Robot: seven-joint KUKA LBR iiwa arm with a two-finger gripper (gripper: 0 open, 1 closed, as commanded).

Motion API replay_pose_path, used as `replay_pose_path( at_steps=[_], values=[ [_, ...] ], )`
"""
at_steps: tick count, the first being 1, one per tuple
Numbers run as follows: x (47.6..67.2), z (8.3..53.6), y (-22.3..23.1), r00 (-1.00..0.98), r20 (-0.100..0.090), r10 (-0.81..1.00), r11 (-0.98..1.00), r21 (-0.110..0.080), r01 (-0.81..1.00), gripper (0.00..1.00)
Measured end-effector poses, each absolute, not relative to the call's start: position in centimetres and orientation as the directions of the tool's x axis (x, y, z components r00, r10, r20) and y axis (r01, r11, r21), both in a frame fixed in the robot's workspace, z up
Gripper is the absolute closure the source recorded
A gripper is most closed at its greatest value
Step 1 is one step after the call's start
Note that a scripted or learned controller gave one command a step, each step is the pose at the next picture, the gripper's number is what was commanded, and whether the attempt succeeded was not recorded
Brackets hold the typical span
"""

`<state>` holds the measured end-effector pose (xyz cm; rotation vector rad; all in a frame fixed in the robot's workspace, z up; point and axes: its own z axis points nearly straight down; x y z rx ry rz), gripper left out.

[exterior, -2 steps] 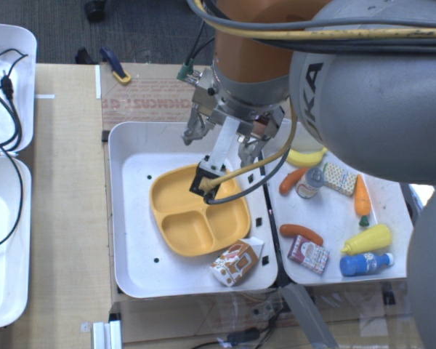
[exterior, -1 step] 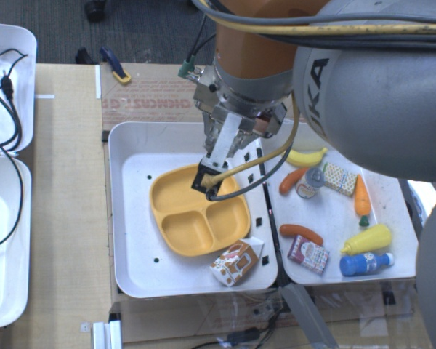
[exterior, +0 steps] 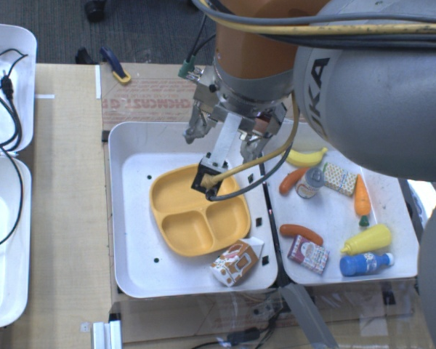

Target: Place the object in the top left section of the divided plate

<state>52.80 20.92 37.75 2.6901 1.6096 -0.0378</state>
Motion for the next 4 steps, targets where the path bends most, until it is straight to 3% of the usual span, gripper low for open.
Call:
replay_pose_path(
  at_steps=[1, 2, 3, 4],
  values=[
    [52.9, 38.3, 20.9, 0.47, -0.033, 0.882, -0.471, -0.009, 0.882, 1.0],
    [47.9, 34.4, 22.8, 0.745, -0.006, 0.667, -0.745, 0.0, 0.667, 1.0],
    [47.7, 20.1, 22.7, 0.737, -0.006, 0.676, -0.737, 0.0, 0.676, 1.0],
    [47.8, 23.8, 17.3, 0.737, -0.006, 0.675, -0.737, 0.0, 0.675, 1.0]
  ],
)
